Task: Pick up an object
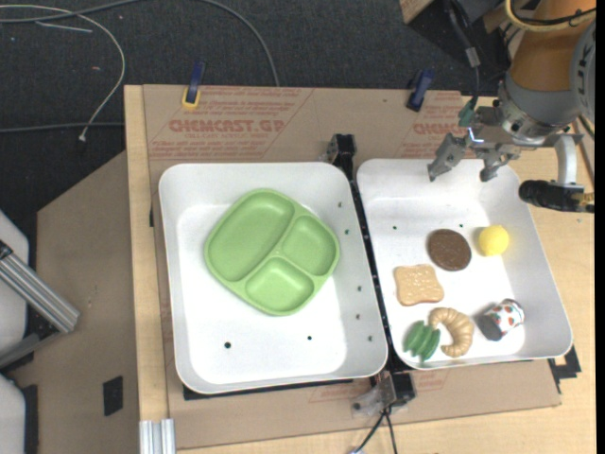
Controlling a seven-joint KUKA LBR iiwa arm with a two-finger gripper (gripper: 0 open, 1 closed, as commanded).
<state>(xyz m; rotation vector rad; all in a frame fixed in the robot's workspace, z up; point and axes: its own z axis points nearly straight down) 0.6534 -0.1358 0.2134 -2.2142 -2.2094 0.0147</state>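
Croissant (454, 329) in right bin (397, 183); gripper (467, 168) open above.

Green divided plate (272, 251) — in left bin (180, 197).

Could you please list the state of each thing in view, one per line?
gripper: open, holding nothing, above the far end of the right bin
plate: lying upright in the left bin, compartments bare
cookie: flat in the right bin
lemon: loose, beside the cookie
cracker: flat
croissant: lying beside the green item
small dark item: near the bin's right corner
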